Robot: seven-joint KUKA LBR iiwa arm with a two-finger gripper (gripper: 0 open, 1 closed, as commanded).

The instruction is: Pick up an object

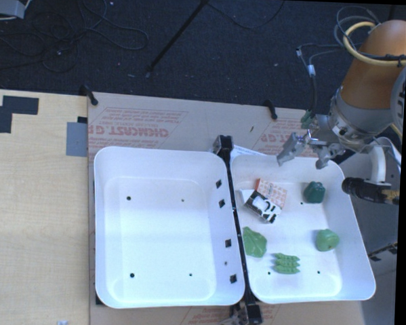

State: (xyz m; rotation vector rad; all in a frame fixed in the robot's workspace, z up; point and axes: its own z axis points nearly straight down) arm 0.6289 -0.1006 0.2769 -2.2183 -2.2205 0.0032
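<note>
My gripper (pixel 305 152) hangs over the far edge of the right bin (pixel 357 268), its two grey fingers spread open with nothing between them. Below it in that bin lie a dark green lump (pixel 315 192), a small orange-and-white carton (pixel 271 191), and a black-and-white packet (pixel 263 207). Nearer the front sit a light green piece (pixel 254 242), a ridged green piece (pixel 286 263) and a bright green lump (pixel 326 240).
The left bin (pixel 113 188) stands beside the right one, with a black divider strip (pixel 230 221) along their shared edge. Both rest on brown cardboard (pixel 157 125) on the wooden bench. The arm's orange band (pixel 381 62) rises at the upper right.
</note>
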